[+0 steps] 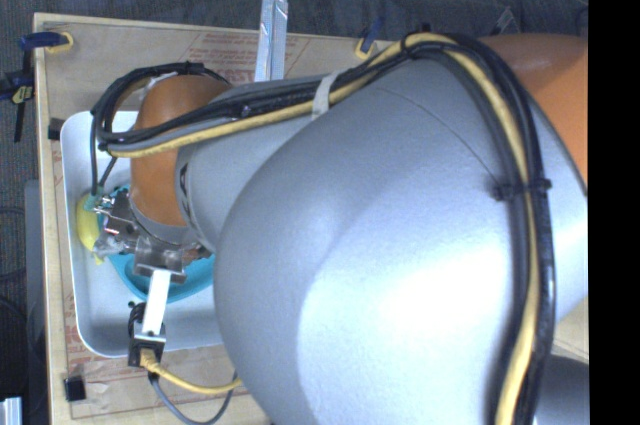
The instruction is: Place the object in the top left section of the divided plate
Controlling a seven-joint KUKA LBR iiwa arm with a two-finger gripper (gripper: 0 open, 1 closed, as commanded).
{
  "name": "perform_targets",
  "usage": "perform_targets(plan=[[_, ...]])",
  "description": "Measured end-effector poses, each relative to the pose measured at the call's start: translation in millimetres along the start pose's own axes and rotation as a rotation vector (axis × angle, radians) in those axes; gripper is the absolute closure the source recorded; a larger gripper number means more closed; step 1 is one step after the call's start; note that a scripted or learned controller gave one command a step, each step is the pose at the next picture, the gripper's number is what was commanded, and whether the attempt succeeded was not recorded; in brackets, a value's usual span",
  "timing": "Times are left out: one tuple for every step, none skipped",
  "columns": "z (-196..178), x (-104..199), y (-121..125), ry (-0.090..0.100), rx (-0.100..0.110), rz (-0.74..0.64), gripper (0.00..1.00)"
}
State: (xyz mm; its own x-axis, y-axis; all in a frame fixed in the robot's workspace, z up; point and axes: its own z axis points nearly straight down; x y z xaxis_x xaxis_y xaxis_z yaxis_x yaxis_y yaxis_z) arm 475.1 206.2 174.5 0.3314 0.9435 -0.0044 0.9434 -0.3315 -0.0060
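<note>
Hanging low over the white bin point(100, 333), the hand point(112, 225) was set at the left edge of the blue plate point(188, 279), with the grey arm point(400, 243) covering most of that plate. A yellow object point(87, 225), taken to be the task's thing, was seen just left of the plate, between its rim and the bin's near wall, close against the hand. Whether the hand was released or clenched could not be told, and no grasp on the object could be confirmed.

Several risks were judged from this position:

1. The object was outside the plate, so a release there would have left it on the bin floor and not in any section.
2. The plate's dividers were hidden under the wrist, so the top left section could not be checked. A placement made from there could have landed on a ridge or in the wrong section.
3. If the object was merely being pushed and not held, it could have been wedged against the bin wall or rolled along it, since its shape looked rounded.
4. The plate could have been shoved or tipped by the wrist hardware pressed close above it.
5. The cables point(250, 113) strung along the arm hung near the bin's far rim, on the counter point(50, 83) side above the plate, and a snag was thought possible on a wide swing.
</note>
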Motion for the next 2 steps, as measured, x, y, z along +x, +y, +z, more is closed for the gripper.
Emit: perform_targets(plan=[[-3,11,-3,0.0,0.0,-0.009,0.0],[-170,-17,48,0.001,0.0,0.273,0.0]])
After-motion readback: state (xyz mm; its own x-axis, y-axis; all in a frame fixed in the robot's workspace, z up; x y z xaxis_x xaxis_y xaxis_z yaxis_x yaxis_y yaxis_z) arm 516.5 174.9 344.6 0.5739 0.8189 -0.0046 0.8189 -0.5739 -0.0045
